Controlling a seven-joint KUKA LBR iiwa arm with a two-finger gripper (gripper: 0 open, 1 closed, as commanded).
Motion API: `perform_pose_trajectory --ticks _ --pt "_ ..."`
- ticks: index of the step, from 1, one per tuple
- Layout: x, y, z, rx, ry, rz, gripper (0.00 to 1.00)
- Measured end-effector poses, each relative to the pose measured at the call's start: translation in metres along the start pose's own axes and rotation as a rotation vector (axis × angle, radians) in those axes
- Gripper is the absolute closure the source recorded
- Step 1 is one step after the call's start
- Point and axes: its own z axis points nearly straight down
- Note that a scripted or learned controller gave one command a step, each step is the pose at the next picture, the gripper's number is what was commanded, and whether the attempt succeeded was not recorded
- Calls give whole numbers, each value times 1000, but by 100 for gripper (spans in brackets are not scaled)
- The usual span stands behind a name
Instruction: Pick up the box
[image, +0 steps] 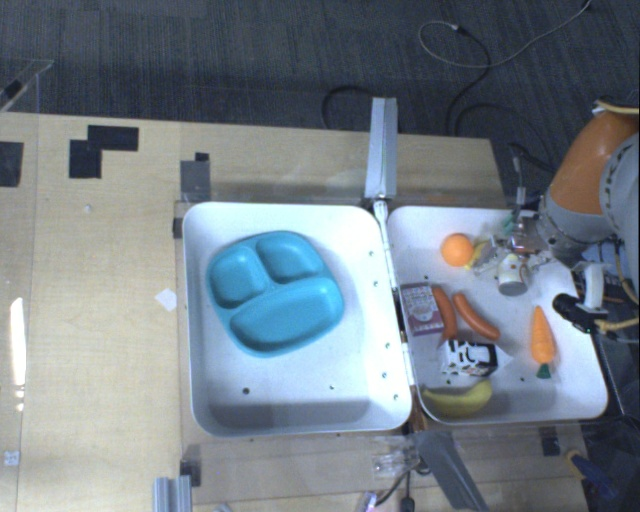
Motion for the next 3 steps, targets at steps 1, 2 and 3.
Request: perform_pose_trajectory --ticks 1,2,3 --pt "91 6 -1 -2 2 -150 0" --pt "104 -43 -3 -4 2 -141 0" --pt "106 -40 -15 -11 4 -142 100"
